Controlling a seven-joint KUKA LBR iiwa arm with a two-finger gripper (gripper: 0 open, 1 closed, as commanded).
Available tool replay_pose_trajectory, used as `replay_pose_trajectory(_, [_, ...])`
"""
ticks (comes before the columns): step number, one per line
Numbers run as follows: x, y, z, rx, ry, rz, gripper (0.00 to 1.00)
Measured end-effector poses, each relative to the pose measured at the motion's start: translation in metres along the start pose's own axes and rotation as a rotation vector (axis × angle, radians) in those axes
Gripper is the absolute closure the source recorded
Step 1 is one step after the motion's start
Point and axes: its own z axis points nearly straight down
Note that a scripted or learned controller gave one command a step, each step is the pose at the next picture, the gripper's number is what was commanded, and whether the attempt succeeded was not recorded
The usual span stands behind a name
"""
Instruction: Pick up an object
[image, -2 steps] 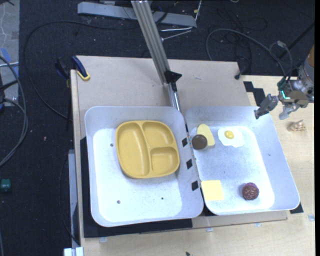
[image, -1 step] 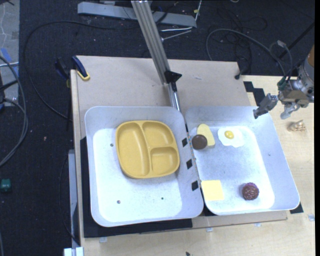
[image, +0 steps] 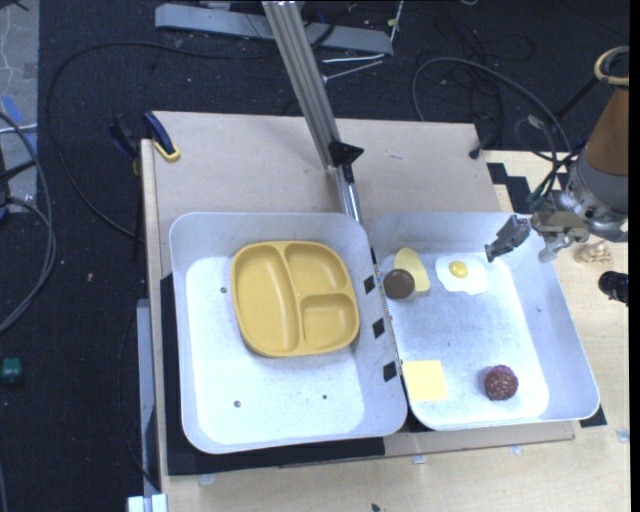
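The right bin (image: 560, 330) holds a fried egg toy (image: 462, 273) near its back edge. A brown ball (image: 399, 285) rests against a pale yellow piece (image: 416, 268) at the back left. A flat yellow square (image: 424, 379) lies front left, and a dark red ball (image: 500, 382) front right. My gripper (image: 525, 244) hangs over the bin's back right corner, just right of the egg and above it. Its fingers are spread apart with nothing between them.
The left bin (image: 200, 400) holds a yellow divided plate (image: 296, 297). A slanted metal pole (image: 312, 90) comes down to the gap between the bins at the back. Cables lie on the dark floor around the wooden bench.
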Motion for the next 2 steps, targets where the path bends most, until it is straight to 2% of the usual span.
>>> replay_pose_trajectory(1, [-0.004,0.008,0.058,-0.001,0.000,0.000,0.00])
replay_pose_trajectory(2, [-0.001,0.005,0.102,-0.001,-0.001,-0.001,0.00])
